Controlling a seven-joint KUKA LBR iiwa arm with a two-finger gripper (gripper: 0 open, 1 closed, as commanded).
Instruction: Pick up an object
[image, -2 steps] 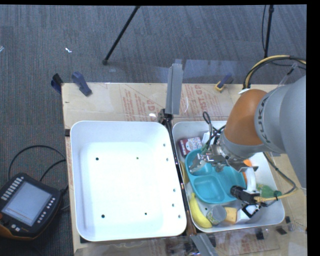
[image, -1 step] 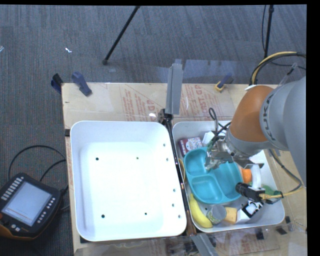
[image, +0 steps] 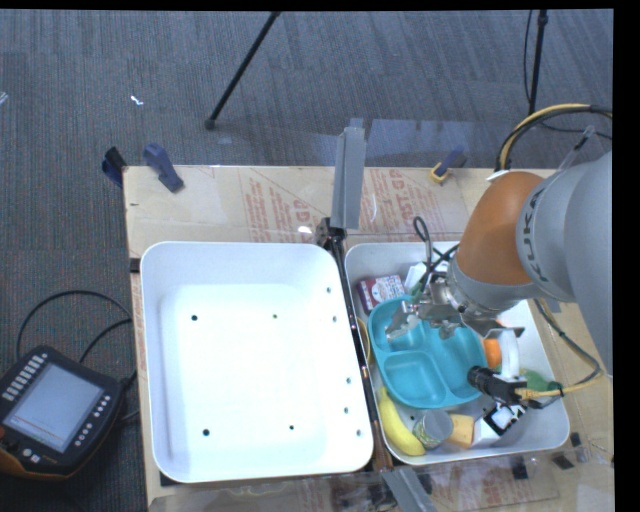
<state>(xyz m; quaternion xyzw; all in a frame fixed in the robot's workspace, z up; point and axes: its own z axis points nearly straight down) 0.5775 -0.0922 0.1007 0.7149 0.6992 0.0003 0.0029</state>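
I'm looking down on a robotics lab: the tabletop (image: 250, 205) is a plywood sheet on grey carpet (image: 80, 90), with tripod legs (image: 245, 65) standing behind it. Far to the hand's (image: 425, 310) left, a teach pendant (image: 55, 410) lies on the floor, its cable (image: 70, 310) looped beside it.

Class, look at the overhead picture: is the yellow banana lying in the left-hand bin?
No: the banana lies in the right bin, along its near-left edge beside the blue tray.

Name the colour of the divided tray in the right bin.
Turquoise blue, clear in the camera view: the tray lies in the right bin.
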